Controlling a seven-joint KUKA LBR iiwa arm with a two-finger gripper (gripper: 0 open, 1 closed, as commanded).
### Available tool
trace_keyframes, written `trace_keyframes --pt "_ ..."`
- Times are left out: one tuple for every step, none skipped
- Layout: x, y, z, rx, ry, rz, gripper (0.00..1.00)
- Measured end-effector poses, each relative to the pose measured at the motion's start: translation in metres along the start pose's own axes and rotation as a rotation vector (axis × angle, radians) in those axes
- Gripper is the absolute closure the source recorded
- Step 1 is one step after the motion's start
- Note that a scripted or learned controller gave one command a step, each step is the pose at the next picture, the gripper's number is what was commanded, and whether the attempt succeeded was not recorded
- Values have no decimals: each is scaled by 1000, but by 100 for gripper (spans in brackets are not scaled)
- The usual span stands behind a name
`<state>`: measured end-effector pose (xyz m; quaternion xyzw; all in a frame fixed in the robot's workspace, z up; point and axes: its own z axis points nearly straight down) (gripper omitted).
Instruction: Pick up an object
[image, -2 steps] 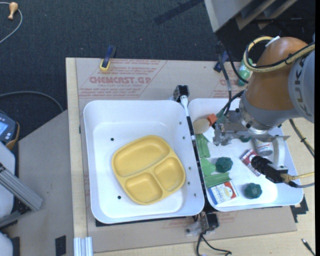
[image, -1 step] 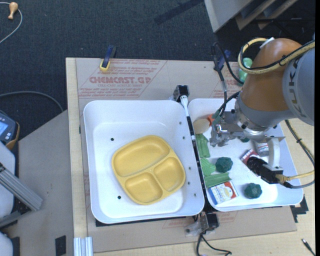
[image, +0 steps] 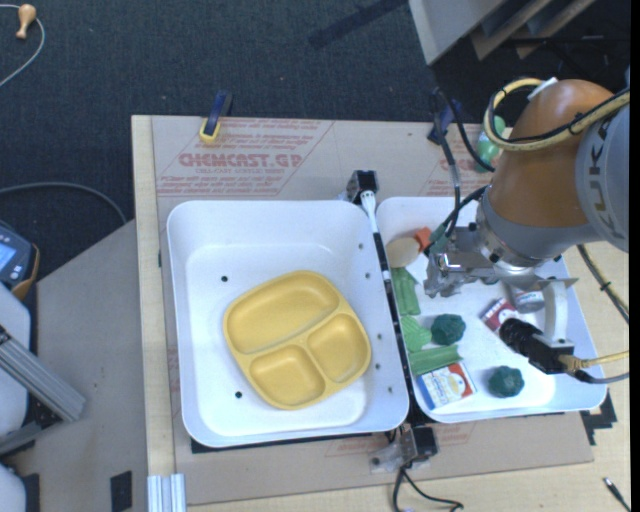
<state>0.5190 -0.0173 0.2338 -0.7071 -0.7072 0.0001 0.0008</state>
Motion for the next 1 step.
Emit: trace_keyframes --pt "5 4 7 2 -1 0 100"
